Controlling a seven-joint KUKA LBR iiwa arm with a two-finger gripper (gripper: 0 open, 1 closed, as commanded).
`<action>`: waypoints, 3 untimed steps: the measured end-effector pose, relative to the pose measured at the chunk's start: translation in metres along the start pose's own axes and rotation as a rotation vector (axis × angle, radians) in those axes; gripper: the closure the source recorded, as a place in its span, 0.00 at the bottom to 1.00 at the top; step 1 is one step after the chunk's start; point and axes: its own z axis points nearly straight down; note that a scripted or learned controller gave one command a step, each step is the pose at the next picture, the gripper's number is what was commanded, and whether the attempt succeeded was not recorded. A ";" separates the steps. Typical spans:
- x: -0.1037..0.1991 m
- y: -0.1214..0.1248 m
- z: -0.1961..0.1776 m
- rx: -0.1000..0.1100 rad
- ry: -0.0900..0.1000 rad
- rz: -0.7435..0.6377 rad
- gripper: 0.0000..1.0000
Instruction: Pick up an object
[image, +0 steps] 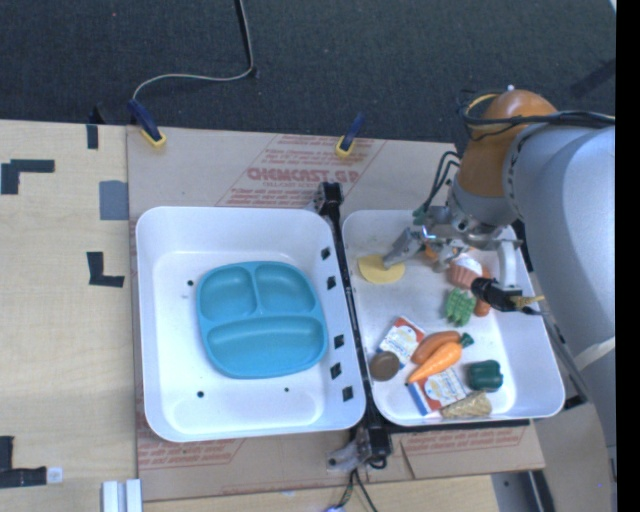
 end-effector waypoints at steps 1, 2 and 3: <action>-0.058 0.002 -0.051 -0.027 -0.013 -0.002 0.00; -0.041 -0.048 -0.002 -0.030 -0.013 -0.002 0.00; -0.018 0.001 0.000 -0.013 -0.011 0.000 0.00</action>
